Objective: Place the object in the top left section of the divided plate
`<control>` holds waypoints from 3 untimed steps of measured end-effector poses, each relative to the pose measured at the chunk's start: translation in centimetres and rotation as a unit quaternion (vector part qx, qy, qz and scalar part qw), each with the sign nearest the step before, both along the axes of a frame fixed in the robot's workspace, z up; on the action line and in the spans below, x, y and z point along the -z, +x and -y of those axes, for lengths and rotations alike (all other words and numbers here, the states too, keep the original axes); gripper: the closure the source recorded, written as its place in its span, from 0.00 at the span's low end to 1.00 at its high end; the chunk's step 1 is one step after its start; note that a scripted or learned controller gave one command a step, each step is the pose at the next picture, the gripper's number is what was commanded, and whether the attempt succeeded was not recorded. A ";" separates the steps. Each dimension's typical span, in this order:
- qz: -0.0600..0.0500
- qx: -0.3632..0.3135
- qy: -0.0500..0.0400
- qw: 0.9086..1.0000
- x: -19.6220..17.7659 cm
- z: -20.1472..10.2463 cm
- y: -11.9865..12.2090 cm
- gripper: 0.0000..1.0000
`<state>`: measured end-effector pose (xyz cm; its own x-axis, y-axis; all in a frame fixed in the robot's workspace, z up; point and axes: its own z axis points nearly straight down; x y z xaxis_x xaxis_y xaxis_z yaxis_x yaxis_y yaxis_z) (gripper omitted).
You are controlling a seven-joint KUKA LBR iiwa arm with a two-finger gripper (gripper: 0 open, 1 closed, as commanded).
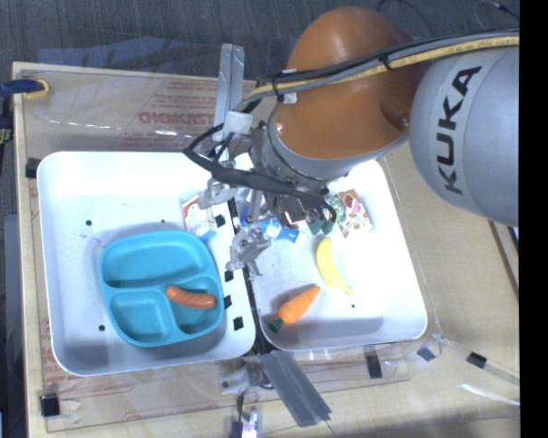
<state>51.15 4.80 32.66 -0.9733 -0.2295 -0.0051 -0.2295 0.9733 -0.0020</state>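
Observation:
A blue divided plate lies in the left bin. An orange-red sausage rests in the plate's lower right section, close to the ridge below the large upper section. My gripper hangs over the seam between the two bins, just right of the plate's upper right corner and above the sausage in the view. The arm's orange band and wrist hide the bin area behind it. I see nothing clearly held in the gripper.
In the right bin lie a carrot, a yellow banana and a colourful packet. Another small packet sits in the left bin beside the plate's top edge. A blue item lies under the wrist.

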 end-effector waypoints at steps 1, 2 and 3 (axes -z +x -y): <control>0.000 -0.182 -0.001 0.983 -11.8 2.2 1.3 0.00; 0.002 -0.182 -0.002 0.983 -12.9 2.3 1.5 1.00; 0.000 -0.218 -0.001 0.976 -10.5 4.0 5.4 1.00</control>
<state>56.57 0.85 43.17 -0.7827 -0.6224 -0.0045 -0.6224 0.7827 -0.0035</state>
